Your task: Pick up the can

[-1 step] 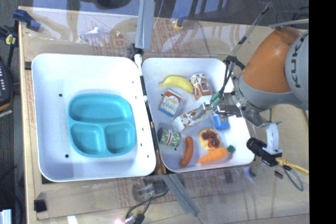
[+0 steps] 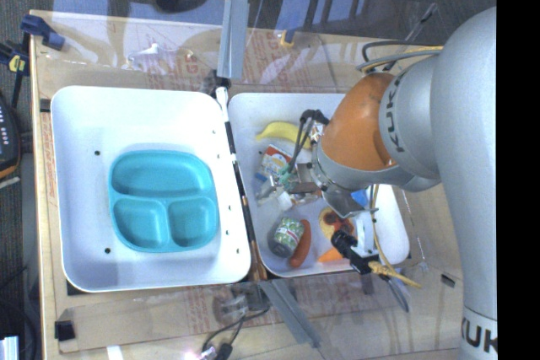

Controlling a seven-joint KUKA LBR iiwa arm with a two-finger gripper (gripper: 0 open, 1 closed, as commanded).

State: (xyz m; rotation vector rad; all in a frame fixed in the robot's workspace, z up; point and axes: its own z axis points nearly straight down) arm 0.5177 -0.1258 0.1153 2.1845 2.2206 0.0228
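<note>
The can (image 2: 287,236) has a dark green label and a silver end. It lies on its side near the front of the right bin (image 2: 246,124). My gripper (image 2: 281,188) hangs low in the middle of that bin, a little behind the can and apart from it. The grey arm with its orange band (image 2: 363,135) reaches in from the right and hides the bin's right half. Nothing shows in the gripper's grasp.
A banana (image 2: 278,131) lies at the back of the right bin, with a small red and white packet (image 2: 275,160) just behind the gripper. An orange-red sausage-shaped toy (image 2: 303,244) touches the can's right side. The left bin (image 2: 76,110) holds a blue three-compartment tray (image 2: 162,200).
</note>
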